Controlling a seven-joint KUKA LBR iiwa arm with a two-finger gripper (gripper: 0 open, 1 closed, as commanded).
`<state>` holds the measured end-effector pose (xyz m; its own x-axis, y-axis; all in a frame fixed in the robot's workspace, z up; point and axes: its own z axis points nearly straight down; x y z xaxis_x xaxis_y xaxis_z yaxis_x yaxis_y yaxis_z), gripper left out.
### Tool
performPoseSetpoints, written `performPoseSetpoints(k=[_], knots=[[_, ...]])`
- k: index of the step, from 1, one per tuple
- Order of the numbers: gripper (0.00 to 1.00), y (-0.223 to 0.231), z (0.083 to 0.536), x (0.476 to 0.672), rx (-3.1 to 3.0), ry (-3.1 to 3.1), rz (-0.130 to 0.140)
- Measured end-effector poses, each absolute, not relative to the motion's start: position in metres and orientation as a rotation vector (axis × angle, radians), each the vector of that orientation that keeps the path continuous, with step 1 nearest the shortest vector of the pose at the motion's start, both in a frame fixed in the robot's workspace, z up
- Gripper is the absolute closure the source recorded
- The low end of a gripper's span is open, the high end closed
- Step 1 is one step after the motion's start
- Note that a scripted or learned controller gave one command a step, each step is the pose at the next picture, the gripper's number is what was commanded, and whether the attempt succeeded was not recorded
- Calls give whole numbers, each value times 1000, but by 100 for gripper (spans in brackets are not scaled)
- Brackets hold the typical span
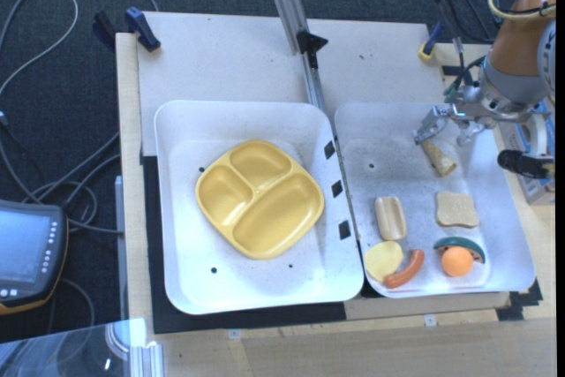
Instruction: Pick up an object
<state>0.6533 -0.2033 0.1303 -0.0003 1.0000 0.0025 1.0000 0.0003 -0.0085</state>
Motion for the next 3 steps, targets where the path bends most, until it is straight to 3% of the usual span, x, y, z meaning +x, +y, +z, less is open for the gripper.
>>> performPoseSetpoints(k=[1, 3], knots=[[100, -204, 147, 656, -2221, -2224, -2], [100, -199, 253, 665, -2224, -2229, -6]])
